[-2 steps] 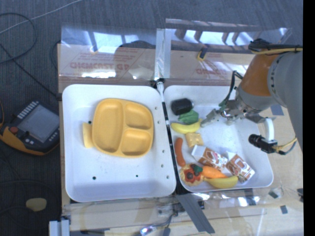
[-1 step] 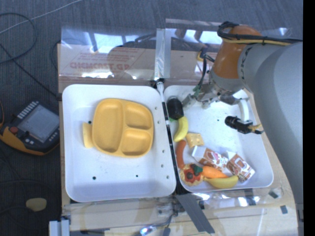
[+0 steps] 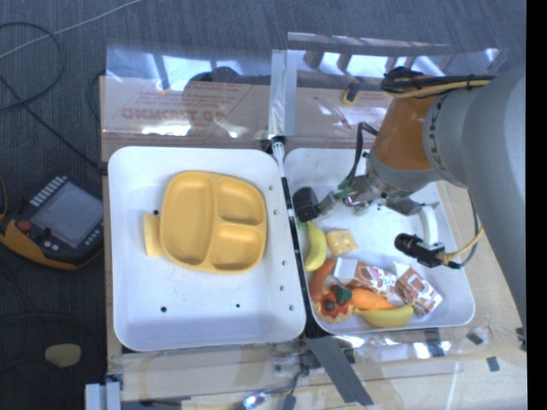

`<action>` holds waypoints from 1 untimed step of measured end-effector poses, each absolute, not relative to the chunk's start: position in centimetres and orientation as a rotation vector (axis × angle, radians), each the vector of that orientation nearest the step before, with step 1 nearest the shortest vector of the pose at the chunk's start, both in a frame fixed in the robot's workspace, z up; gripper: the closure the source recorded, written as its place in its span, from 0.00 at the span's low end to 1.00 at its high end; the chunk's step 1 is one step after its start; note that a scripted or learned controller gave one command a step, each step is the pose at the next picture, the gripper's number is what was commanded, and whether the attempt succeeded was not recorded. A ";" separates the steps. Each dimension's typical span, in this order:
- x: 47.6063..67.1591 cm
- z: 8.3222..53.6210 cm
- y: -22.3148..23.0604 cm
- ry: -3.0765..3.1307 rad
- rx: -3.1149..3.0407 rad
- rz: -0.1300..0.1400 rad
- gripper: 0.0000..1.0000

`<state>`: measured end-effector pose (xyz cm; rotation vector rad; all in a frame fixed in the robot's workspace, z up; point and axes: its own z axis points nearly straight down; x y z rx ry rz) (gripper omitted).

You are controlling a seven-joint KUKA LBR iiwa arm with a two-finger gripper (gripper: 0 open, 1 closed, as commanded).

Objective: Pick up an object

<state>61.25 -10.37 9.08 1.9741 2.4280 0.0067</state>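
The claw (image 3: 309, 203) sits low in the right bin (image 3: 457, 310), hard against that bin's left wall, at the end of the grey arm (image 3: 479, 126) with its orange band (image 3: 402, 139). The black tip blurs into the wall's shadow, so whether it is wide, narrow or closed on something cannot be told, and nothing is visibly carried.

Just below the claw lies a yellow banana (image 3: 315, 246), curved along the same wall; beside that, a pale cheese-like block (image 3: 342, 243). These are the nearest candidates for the pick, judged by closeness alone. Farther below and to the right, the remaining toy foods crowd the bin's near end: red-and-white packets (image 3: 376, 278), an orange carrot (image 3: 370, 299), a red piece (image 3: 325, 301) and a second banana (image 3: 386, 316). Their packing probably leaves little room for fingers, which may explain the approach at the looser edge of the pile.

Beyond the wall, the left bin (image 3: 128, 314) holds a yellow divided plate (image 3: 212, 220), well apart from the claw and likely too broad to grasp.
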 end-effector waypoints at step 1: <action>55.8 9.2 -10.7 2.469 1.917 0.012 0.00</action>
